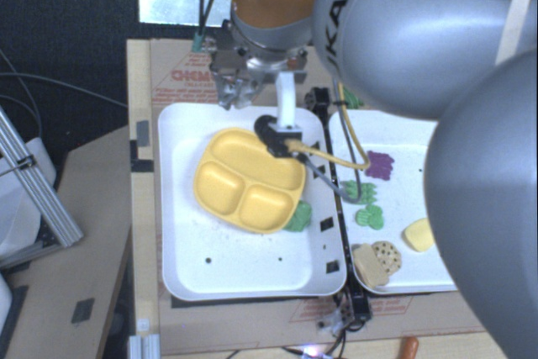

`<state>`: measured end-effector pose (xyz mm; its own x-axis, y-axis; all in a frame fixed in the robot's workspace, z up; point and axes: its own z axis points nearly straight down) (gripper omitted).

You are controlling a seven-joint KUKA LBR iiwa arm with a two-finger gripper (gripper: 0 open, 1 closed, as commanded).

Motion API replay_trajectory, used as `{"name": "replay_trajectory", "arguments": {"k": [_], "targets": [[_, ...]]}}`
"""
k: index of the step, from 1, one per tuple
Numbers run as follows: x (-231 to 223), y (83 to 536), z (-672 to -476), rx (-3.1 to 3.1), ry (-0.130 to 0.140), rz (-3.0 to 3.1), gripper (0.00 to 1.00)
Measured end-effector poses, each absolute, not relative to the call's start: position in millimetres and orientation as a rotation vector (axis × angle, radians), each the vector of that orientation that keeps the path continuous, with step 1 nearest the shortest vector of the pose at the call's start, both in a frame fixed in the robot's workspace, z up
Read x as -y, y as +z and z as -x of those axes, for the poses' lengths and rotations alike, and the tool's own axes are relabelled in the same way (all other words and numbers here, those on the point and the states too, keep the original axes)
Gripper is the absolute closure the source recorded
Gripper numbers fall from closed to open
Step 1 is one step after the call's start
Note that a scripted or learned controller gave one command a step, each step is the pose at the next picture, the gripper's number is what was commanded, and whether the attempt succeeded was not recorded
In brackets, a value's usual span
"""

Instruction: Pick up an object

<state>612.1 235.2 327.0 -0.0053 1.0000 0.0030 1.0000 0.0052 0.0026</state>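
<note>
My pincer (241, 87) hangs over the far rim of the left bin (181, 265), about midway along that edge. From this angle I cannot tell whether it is open or closed, and I see nothing held in it.

The nearest thing to it is a yellow divided plate (248, 181) with three compartments. It lies tilted in the middle of the left bin, and its far edge is just below the pincer. A small green piece (299, 217) touches the plate's near right edge, close to the bin's right wall.

In the right bin (403, 130), a purple piece (381, 166) sits toward the left wall, with two green pieces (367, 206) just nearer along it. A chocolate-chip cookie (380, 258) lies in the near left corner, and a pale yellow lump (418, 235) is just to its right.
</note>
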Motion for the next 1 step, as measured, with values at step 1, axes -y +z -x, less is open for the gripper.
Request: {"name": "replay_trajectory", "arguments": {"k": [1], "targets": [[-234.0,323.1,-668.0,2.225,-0.008,2.223,1.0]]}}
